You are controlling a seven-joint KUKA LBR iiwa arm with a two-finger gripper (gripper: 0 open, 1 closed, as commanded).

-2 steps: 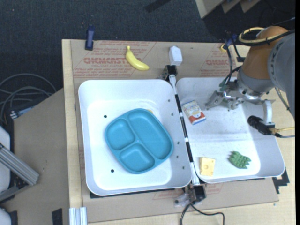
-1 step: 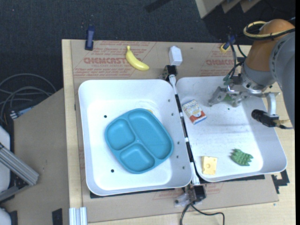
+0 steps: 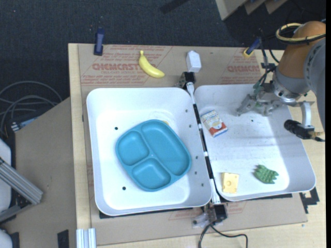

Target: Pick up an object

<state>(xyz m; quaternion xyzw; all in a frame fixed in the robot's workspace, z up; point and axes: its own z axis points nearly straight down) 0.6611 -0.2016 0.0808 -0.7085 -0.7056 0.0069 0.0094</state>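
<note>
Both bins sat on the bench; the gripper (image 3: 253,105), fingers spread and holding nothing, hung near the right bin's (image 3: 289,154) far edge, carton (image 3: 213,123) just leftward.

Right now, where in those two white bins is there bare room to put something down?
Right bin: bare middle, between small carton, cheese piece, green toy and gripper. Left bin: blue tray crowds the middle; bare strips along its edges.

The bench (image 3: 83,138) bears two white bins (image 3: 103,190) (image 3: 289,185) side by side and a banana (image 3: 150,67).
</note>
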